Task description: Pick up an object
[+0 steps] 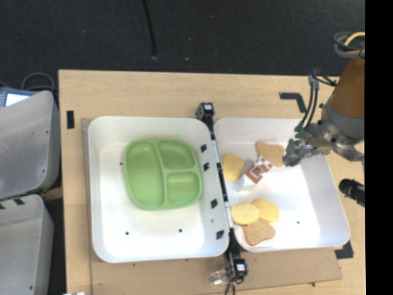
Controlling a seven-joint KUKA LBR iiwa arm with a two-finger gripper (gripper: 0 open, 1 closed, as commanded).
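The right bin (319,208) holds several small food-like pieces. A tan heart-shaped piece (269,152) lies near its back, with a small red-and-white block (258,171) just in front of it and a yellow piece (232,166) by the divider. Two yellow rounds (245,213) (268,210) and a brown toast-like piece (258,231) sit at the front left of that bin. My gripper (293,154) hangs low over the bin, right beside the tan piece's right edge. Nothing shows between its fingers.
The left bin (104,226) holds a green divided plate (163,173). A black-clipped divider (215,177) runs between the bins. A grey chair or case (24,146) stands off the bench at the left. The right half of the right bin floor is bare.
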